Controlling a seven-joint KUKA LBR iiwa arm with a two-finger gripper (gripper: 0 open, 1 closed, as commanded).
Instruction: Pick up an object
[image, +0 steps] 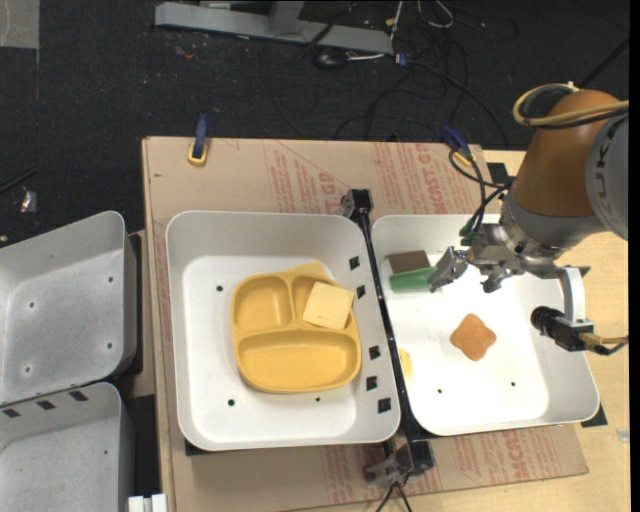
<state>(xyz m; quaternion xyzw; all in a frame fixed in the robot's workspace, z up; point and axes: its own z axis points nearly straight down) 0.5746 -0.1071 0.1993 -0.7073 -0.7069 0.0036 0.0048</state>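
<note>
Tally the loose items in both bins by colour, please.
Yellow: 2, the divided tray and the pale block on it
Orange: 1, lump
Green and brown: 1, block
Total: 4

One fixed camera looks down at a slant on the left bin (190, 330) and right bin (560, 400).

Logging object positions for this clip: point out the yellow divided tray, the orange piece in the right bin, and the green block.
yellow divided tray (285, 362), camera view, floor of its large compartment
orange piece (473, 337), camera view, its middle
green block (407, 279), camera view, its top face
</note>
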